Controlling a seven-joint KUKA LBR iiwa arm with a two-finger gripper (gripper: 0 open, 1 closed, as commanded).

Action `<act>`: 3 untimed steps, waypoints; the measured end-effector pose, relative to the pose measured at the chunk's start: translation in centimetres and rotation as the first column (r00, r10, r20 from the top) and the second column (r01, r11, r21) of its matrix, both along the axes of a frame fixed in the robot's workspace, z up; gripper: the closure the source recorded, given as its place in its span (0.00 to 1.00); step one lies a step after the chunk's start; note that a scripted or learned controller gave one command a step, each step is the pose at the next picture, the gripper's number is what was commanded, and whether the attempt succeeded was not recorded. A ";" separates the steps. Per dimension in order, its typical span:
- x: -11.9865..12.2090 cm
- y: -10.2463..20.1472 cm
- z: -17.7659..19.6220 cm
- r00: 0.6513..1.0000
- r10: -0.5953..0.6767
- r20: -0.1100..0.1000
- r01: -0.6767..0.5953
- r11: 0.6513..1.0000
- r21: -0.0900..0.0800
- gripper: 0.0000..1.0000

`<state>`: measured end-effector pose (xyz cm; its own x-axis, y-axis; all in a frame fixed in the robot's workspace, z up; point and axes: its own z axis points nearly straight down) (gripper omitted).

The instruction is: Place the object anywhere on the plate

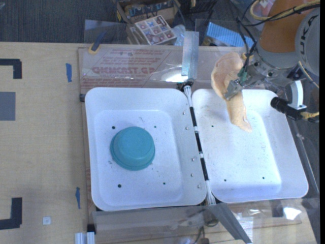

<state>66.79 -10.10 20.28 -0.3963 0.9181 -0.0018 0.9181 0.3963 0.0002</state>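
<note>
Bright even light; glare on plastic sheet (175,74); mild softness.

The arm (292,29) is running off the right and top edges. The gripper (234,89) is covering part of the tan cloth (231,93), and its fingers are too blurred to read.

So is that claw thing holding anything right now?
Gripper: shut on the cloth, which hangs from it above the right bin.
</note>
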 end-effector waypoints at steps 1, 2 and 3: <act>0.1 -0.1 1.9 1.000 0.001 0.000 -0.001 1.000 0.000 1.00; -2.4 4.0 0.7 0.921 0.390 -0.004 -0.390 0.921 0.004 1.00; -4.6 7.6 0.1 0.698 0.716 -0.002 -0.716 0.698 0.005 1.00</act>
<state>62.15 -2.55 20.34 -0.9339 0.3574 0.0033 0.3574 0.9339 0.0006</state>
